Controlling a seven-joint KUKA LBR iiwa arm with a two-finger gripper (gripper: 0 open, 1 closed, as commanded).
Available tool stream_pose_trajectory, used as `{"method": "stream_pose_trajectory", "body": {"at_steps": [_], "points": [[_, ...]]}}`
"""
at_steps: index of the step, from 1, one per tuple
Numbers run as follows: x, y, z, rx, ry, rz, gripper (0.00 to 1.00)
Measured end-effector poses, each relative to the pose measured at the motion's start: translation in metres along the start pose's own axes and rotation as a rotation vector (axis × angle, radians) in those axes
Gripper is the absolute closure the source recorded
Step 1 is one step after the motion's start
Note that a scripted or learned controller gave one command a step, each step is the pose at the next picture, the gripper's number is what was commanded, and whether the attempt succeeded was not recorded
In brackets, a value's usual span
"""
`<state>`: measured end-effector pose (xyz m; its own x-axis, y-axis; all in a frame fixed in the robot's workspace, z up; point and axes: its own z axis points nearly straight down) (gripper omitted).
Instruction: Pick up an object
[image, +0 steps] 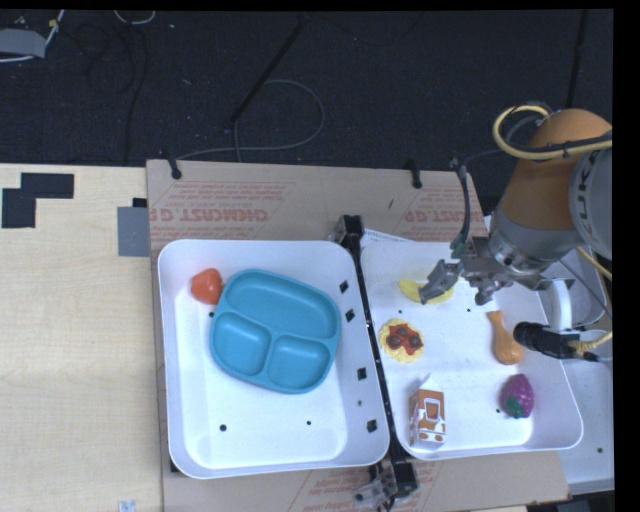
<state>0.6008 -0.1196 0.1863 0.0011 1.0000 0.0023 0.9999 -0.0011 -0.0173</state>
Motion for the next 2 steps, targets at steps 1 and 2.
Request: {"method": "stream_pose_trajectory", "body": {"at_steps": [1, 2], "points": [[0.0, 0.003, -0.008, -0.014, -0.002, -0.002, 0.0], [0.002, -0.007, 0.048, -0.009, -0.001, -0.002, 0.0]]}}
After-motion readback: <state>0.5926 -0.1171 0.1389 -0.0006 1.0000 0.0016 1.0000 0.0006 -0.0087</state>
